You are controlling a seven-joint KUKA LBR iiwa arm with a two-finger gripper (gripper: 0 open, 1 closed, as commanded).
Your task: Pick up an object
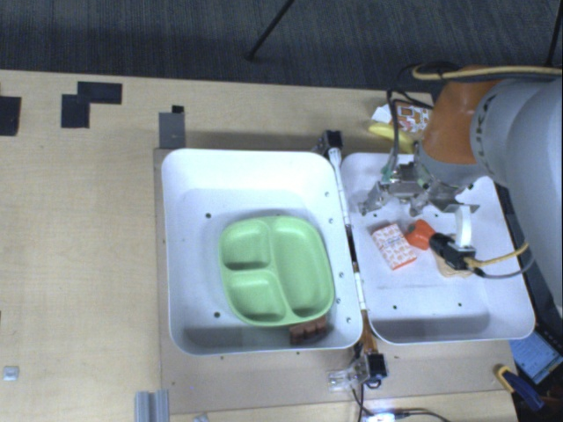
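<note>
Small flat packet (394, 245) with red-and-white checked print lying in right bin (440, 319), tool (398, 196) above it, released, orange item (420, 233) beside, green 3-section plate (275, 269) in left bin (189, 244)

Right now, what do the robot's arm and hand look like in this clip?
The arm is bulky, rounded and light grey, with an orange band above the wrist. The hand is a small grey metal assembly with dark parts, over the right bin. Black and yellow cables trail beneath the arm.

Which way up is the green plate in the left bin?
Right side up: the plate shows its three hollow compartments facing upward, lying in the left bin.
</note>
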